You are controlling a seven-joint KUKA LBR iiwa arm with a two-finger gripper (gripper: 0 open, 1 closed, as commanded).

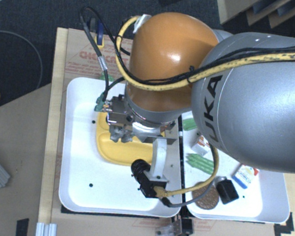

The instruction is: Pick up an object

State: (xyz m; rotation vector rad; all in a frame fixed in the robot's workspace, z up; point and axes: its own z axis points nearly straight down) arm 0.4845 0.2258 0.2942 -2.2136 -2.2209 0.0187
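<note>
Your arm (212, 86) hangs over the left bin (77, 148), hiding the gripper, so you cannot tell its state. A yellow object (111, 146) lies under the wrist at the bin's centre. In the right bin (271, 207), at 3 o'clock from it, you have a green piece (200, 163), a black block (228, 191) and a brown disc (208, 198).

A large grey metallic arm (260, 98) with a glossy, rounded orange band (165, 51) above the wrist. Black "KUKA" lettering shows partly on the grey shell. A yellow-and-black braided cable (221, 62) runs along the arm; thinner black cables loop around the wrist hardware.
</note>
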